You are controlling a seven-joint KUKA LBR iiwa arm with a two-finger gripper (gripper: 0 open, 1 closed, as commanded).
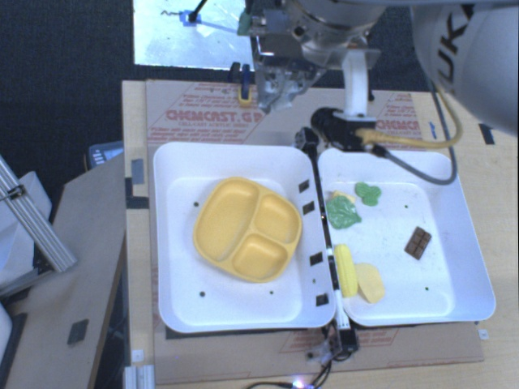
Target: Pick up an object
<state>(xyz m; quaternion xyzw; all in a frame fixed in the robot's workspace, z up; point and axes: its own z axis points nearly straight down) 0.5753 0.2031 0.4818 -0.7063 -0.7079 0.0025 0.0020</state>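
Looming closest at the top right is the grey robot arm (478, 47), its rounded casing marked with large dark letters "UK", cut off at the frame edge. Below it, brown cardboard sheet (203, 112) under the bins carries red print reading "CHEMCAST", repeated in part on the far right. On it rest the two shallow white plastic bins: the left bin (174, 298) holds a yellow plastic divided plate (247, 228) with three compartments, lying slightly turned near the bin's middle. The right bin (454, 298) holds the smaller pieces: a yellow toy corn cob (345, 270) beside the dividing rim, a pale yellow rounded slice (371, 283) touching it, a green leafy toy piece (342, 212), a smaller green lobed piece (367, 194) just above that, and a brown chocolate square (418, 242) well apart toward the right. The metallic gripper (272, 94) hangs beyond the far edge of the left bin, over the cardboard; nothing is visible in it, and whether its fingers are spread or closed I cannot tell.
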